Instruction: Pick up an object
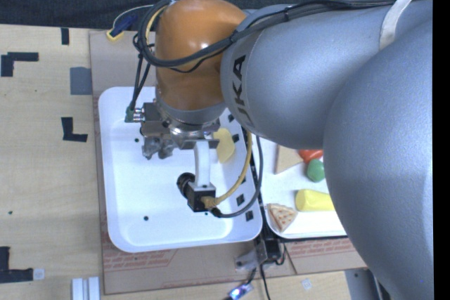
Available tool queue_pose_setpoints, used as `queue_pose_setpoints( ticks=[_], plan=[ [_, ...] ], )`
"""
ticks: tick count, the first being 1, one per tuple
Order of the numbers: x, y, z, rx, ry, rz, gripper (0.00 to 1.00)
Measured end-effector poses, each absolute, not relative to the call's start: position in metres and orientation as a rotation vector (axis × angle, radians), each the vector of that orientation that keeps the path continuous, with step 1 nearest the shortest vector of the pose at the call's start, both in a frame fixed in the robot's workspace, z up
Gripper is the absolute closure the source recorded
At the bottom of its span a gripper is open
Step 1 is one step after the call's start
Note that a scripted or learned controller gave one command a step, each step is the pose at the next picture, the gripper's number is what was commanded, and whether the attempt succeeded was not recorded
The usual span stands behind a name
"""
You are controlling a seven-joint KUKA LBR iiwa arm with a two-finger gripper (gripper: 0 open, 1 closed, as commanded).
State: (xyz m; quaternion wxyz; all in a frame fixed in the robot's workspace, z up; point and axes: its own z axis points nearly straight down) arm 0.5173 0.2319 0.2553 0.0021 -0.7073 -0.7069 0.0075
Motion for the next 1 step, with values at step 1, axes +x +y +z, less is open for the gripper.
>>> queue_pose_setpoints(
  ticks=[1],
  plan=[
    [0.4851, 0.2340, 0.4633, -2.219, -2.229, -0.025, 1.00]
  ],
)
